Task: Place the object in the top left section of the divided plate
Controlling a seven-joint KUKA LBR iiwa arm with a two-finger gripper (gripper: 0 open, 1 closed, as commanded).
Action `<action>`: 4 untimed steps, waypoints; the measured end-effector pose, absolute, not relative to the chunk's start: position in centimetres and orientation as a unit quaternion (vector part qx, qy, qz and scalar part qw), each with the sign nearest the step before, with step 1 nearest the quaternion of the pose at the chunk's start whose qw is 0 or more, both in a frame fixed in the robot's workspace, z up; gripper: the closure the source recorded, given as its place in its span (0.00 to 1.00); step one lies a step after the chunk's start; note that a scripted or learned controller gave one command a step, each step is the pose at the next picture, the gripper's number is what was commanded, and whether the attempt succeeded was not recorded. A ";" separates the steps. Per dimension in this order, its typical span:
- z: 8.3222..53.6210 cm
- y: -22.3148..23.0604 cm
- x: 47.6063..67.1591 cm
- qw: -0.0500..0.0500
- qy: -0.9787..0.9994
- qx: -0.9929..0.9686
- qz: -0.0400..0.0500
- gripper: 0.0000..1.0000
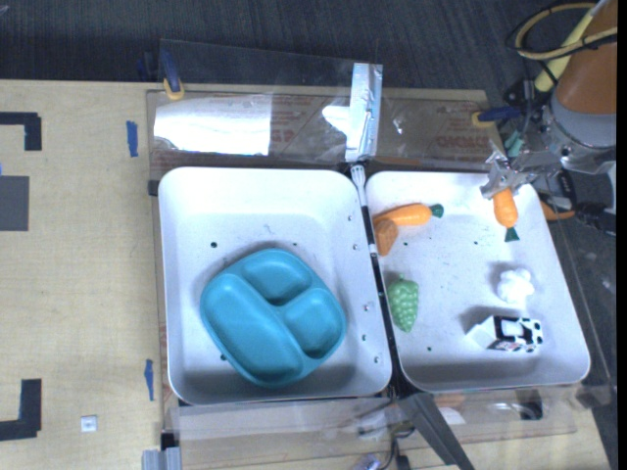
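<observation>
A blue divided plate lies in the left bin, turned at an angle, with nothing in its three sections. My gripper hangs over the far right corner of the right bin. It is shut on a small orange carrot, which hangs from the fingertips with its green end pointing down. The plate is far to the gripper's left, across the wall between the bins.
The right bin also holds a larger carrot beside an orange chunk, a green knobbly piece, a white lump and a black-and-white toy. A clear panel with a taped edge stands behind the bins.
</observation>
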State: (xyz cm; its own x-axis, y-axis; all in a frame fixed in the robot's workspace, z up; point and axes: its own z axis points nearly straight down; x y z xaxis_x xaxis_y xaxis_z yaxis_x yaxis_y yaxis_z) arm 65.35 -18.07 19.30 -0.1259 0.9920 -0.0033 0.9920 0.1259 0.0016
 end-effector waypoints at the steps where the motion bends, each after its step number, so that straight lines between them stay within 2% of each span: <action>1: 18.5 -8.5 66.7 -0.001 0.701 0.713 0.000 1.00; 2: 18.5 -1.4 59.9 -0.001 0.768 0.641 0.000 1.00; 3: 18.5 6.6 57.8 -0.001 0.815 0.580 0.000 1.00; 4: 20.5 13.6 58.5 0.001 0.845 0.534 0.002 1.00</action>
